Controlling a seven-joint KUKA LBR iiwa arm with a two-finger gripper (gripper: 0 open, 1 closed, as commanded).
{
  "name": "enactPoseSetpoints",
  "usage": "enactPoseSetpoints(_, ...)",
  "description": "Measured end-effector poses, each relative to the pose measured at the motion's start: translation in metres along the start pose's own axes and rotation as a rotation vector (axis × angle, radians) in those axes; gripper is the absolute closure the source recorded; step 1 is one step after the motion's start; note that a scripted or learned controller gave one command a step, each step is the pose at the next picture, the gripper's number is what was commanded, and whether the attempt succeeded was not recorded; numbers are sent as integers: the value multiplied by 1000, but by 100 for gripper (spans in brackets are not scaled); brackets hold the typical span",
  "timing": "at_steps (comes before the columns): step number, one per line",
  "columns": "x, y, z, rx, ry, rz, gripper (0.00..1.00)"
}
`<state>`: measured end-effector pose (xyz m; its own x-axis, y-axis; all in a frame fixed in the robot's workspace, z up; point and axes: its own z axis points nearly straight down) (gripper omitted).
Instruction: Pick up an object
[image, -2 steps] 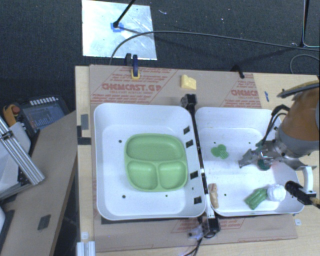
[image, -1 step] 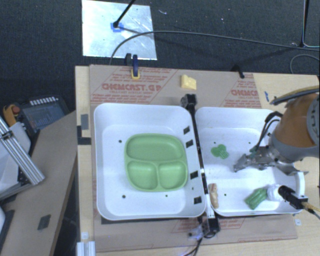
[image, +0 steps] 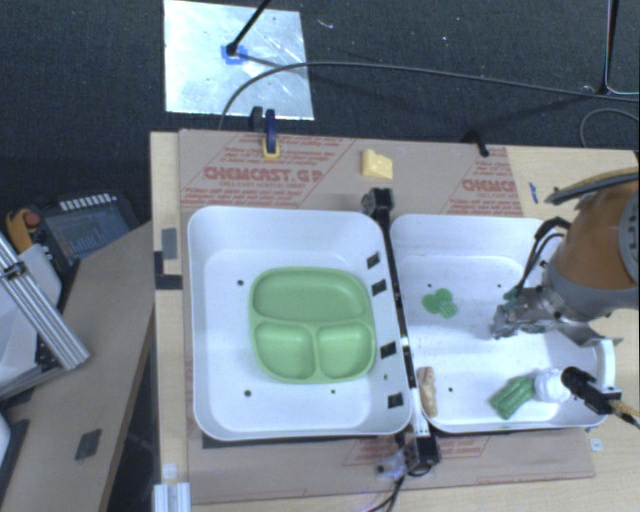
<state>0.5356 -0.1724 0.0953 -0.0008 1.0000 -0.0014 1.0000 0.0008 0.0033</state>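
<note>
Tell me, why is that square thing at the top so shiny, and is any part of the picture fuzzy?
In the camera view, the silvery square foil sheet on the dark floor glares white because it bounces light back at the camera; the two shallow white plastic bins look bright and washed out; the end effector is slightly blurred; shadows are soft and faint.

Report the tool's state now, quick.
Tool: low in the right white bin, nothing visibly held; open or shut cannot be told.
</note>
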Motion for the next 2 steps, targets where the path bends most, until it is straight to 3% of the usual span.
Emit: enactPoseSetpoints(2, -20, 0, -110, -4, -2, 0, 100)
